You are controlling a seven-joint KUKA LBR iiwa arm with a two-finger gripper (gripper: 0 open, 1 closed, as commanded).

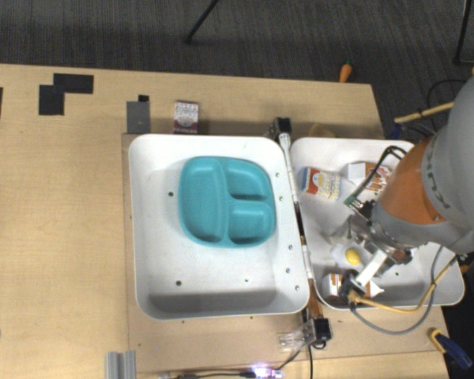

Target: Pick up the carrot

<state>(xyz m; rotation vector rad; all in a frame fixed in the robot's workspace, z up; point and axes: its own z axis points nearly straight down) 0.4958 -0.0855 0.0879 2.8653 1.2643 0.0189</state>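
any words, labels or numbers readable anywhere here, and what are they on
None can be read.
Small carton in the right bin: coloured print, too blurred to read.
Small patterned box on the bench above the left bin: markings too small to read.

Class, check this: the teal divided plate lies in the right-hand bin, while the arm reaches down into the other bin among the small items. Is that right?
Not quite. The camera view shows the teal divided plate lying in the left-hand bin, not the right. The arm does reach down into the other bin, the right-hand one, among the small items.
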